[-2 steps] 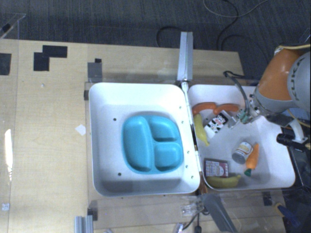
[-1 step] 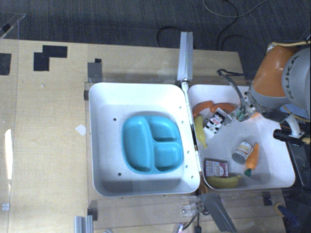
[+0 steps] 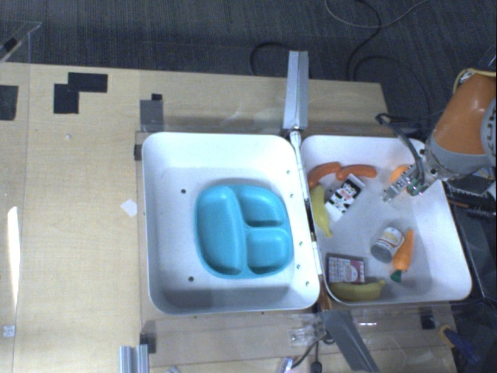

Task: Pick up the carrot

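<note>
Grey arm with orange band [image 3: 466,123] enters from the right edge, wrist angled down and leftward over the right shallow white bin [image 3: 458,274]. Two-finger gripper [image 3: 397,186] hangs low over that bin's upper right part, tips pointing left. Finger spread too small and blurred to read; cannot tell whether anything is held. A small orange piece [image 3: 398,173] shows just beside the tips.

Orange carrot with green stem end [image 3: 403,253] lies in the right bin's lower right area, tilted, touching a small silver can [image 3: 387,243]. Well apart from the gripper, below it.

Left white bin [image 3: 167,286] holds a blue sectioned plastic tray [image 3: 242,230].
</note>
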Controlling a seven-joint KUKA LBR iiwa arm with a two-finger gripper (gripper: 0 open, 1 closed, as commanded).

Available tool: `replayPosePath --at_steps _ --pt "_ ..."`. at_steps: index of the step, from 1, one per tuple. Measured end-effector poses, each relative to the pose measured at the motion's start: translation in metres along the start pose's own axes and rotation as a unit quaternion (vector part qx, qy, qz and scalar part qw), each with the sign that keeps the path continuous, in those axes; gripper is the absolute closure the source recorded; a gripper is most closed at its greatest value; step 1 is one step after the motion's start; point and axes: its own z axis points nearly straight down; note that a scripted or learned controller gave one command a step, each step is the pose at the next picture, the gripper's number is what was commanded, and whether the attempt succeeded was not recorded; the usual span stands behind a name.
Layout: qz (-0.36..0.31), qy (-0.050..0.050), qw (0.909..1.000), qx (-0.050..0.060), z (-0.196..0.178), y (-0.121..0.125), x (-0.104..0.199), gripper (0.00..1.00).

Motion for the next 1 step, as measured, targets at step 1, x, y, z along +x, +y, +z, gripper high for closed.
replayPosePath --at_steps 1 --pt "0.147 0.01 0.9891 0.001 0.0018 0.0387 -0.0149 1.0"
